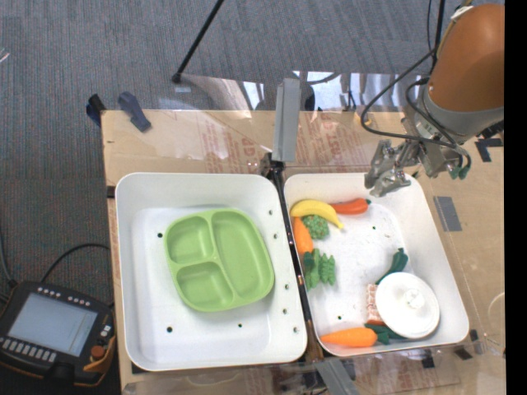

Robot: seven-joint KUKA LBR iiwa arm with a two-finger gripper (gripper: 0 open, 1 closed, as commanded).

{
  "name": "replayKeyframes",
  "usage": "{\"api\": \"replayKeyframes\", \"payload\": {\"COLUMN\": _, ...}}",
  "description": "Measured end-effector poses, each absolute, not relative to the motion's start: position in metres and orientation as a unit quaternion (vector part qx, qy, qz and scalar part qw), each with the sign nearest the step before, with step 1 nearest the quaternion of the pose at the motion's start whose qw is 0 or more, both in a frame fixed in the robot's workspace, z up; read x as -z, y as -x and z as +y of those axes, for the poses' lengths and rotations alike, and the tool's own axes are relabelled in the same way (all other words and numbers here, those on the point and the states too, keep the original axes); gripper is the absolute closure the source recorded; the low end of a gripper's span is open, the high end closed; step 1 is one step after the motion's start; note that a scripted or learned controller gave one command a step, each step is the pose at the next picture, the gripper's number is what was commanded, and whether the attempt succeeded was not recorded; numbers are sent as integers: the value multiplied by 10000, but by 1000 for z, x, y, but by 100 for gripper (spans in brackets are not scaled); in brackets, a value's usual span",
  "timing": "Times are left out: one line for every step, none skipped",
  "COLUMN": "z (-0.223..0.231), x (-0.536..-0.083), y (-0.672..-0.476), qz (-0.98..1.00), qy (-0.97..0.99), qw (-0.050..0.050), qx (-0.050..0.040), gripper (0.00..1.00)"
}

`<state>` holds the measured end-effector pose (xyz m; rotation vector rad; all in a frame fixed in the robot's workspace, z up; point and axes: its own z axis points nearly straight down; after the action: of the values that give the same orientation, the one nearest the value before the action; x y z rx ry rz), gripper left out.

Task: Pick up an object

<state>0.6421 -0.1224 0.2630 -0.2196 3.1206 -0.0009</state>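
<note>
My tool (387, 175) hangs above the right bin's (445, 257) far rim, grip state unreadable | nearest pick: red pepper (352, 206) just below-left, banana (317, 211) beyond | best: descend straight, straddle pepper's narrow width, avoid the rim.

Round white plastic lid (407, 304) covers most of a dark green vegetable toy (396, 263) and a pale patterned item (371, 303); grey-orange arm (465, 60) cropped at the top edge.
</note>
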Motion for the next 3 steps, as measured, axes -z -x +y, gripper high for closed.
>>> {"api": "replayKeyframes", "payload": {"z": -69, "x": -256, "y": -645, "qz": 9941, "qy": 1084, "qw": 13, "qx": -13, "gripper": 100}}
{"api": "replayKeyframes", "payload": {"z": -135, "x": -232, "y": -581, "qz": 9922, "qy": 1250, "qw": -7, "qx": -1, "gripper": 100}}
{"api": "replayKeyframes", "payload": {"z": -132, "x": -232, "y": -582, "qz": 9919, "qy": 1267, "qw": 6, "qx": -7, "gripper": 0}}
